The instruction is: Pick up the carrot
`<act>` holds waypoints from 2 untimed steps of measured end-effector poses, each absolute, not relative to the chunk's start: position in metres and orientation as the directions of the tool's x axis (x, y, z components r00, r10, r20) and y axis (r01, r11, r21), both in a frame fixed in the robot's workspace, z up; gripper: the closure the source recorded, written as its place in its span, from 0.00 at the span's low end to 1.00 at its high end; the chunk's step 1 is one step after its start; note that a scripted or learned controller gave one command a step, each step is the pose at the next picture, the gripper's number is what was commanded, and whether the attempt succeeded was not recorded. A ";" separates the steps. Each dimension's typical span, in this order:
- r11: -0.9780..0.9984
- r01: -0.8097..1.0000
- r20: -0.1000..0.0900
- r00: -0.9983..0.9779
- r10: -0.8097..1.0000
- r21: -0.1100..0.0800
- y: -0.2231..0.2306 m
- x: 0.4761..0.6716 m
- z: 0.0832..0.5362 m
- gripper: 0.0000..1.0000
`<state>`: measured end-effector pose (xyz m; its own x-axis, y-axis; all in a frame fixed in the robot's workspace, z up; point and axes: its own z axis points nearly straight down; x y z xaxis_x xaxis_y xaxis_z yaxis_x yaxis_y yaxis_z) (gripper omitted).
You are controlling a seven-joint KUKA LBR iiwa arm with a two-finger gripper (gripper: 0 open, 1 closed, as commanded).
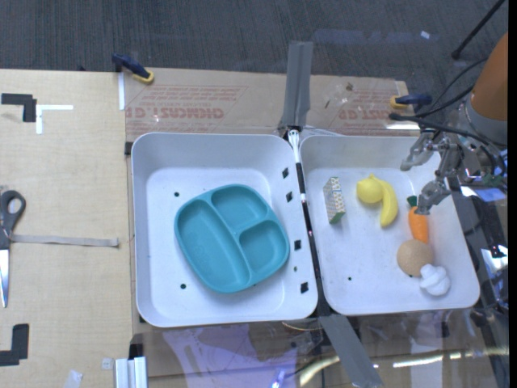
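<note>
The orange carrot (pixel 418 225) with a green top lies near the right wall of the right bin (pixel 363 293), pointing toward the front. My gripper (pixel 423 176) hangs just behind and above the carrot's green end, at the bin's right rim. Its two fingers (pixel 431 194) stand apart, open, with nothing between them. The nearer fingertip is close to the carrot's top; I cannot tell if it touches.
A yellow banana (pixel 380 197) lies left of the carrot, and a grey striped block (pixel 334 199) further left. A tan ball (pixel 414 257) and a white lump (pixel 435 280) sit just in front of the carrot. The left bin (pixel 145 241) holds a teal divided plate (pixel 233 238).
</note>
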<state>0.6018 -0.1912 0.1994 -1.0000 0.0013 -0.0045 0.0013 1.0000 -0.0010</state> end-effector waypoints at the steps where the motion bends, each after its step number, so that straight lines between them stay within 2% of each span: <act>1: 0.993 0.117 -0.008 -0.993 0.117 -0.001 -0.199 0.600 0.105 0.00; 2: 0.965 0.264 -0.006 -0.965 0.264 0.000 -0.222 0.569 0.094 0.00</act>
<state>0.5688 -0.2216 0.0939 -0.9646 0.2636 -0.0058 0.2636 0.9646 -0.0003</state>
